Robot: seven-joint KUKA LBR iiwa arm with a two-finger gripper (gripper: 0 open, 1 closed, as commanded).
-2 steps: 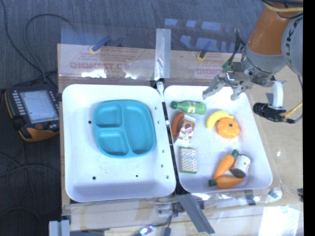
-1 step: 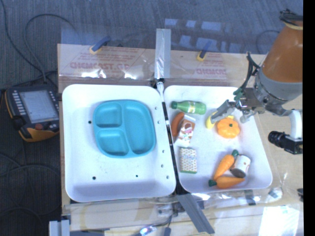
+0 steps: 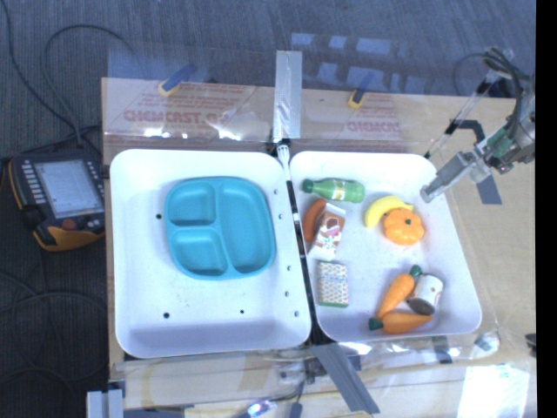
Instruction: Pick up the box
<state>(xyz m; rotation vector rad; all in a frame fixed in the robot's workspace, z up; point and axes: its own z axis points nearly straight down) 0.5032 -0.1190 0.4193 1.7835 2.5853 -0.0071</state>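
Camera view had the end effector [image 3: 432, 190] at the right bin's [image 3: 461, 259] upper right rim, its state impossible to tell, while the box [image 3: 332, 284] lay untouched near the bin's left wall, pickup not begun

Two bins sit side by side on the counter [image 3: 513, 259]. The left bin [image 3: 139, 320] holds a divided plate [image 3: 218, 226]. In the right bin [image 3: 452, 259], the bottle [image 3: 334, 190] lies at the back, the box [image 3: 332, 284] near the front left, and the carrots [image 3: 397, 303] at the front right.
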